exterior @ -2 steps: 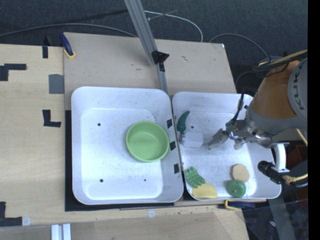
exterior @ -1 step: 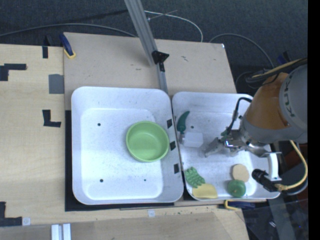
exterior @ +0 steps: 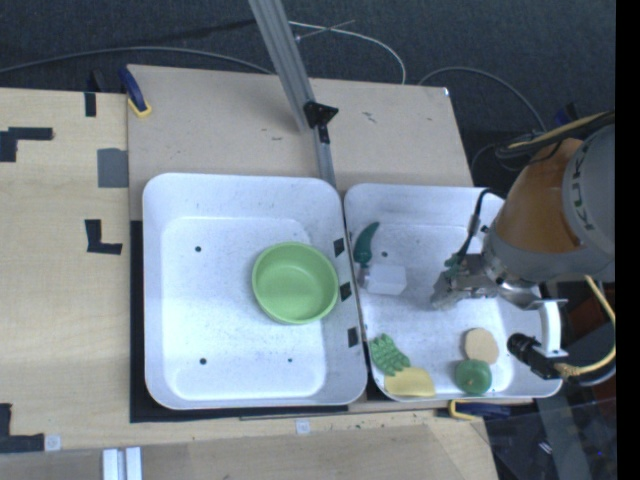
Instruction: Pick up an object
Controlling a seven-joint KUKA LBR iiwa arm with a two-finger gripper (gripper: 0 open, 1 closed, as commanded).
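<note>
My gripper hangs low over the middle of the right bin, with the grey arm and its orange band coming in from the right. A pale white block lies just left of it, a small gap between them. A dark green curved piece sits by the bin's left wall. Along the front lie a green leafy piece, a yellow piece, a green round piece and a tan round piece. Nothing shows in the gripper.
The left bin holds a light green bowl near its right side. A grey pole slants down from the top to the divide between the bins. Cables trail behind the bench.
</note>
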